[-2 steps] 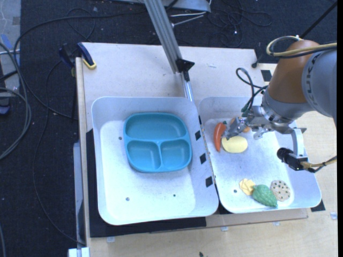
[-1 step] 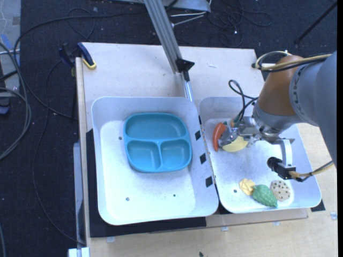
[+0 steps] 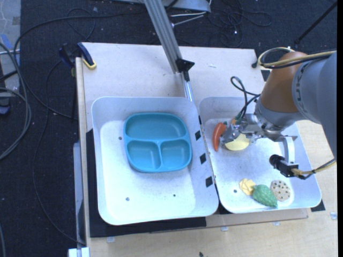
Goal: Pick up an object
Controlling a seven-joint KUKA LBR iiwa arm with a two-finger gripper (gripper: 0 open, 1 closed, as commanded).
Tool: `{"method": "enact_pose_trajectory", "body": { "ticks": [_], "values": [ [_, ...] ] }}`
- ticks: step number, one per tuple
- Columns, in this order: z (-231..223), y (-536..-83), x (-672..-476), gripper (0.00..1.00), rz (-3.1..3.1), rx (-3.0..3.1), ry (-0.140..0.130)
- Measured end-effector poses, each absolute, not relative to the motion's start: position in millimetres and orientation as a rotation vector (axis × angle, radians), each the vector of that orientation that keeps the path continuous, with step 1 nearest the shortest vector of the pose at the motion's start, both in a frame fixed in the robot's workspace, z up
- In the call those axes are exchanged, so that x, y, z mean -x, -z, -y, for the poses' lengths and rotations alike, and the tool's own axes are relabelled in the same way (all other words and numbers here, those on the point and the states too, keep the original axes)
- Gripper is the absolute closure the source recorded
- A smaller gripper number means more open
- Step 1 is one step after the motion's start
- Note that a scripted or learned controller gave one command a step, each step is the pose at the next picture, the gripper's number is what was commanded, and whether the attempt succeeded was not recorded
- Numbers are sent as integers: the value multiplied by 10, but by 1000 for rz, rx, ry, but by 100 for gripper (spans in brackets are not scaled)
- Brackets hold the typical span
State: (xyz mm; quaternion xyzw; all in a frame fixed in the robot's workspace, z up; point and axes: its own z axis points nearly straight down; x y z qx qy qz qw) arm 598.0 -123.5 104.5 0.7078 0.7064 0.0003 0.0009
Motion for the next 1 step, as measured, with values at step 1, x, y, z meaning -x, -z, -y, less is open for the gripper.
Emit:
{"method": "enact_pose_trajectory", "body": {
  "ticks": [1],
  "values": [
    [1231,-1683,-6016,100,-2219,-2215,-6]
  ]
}}
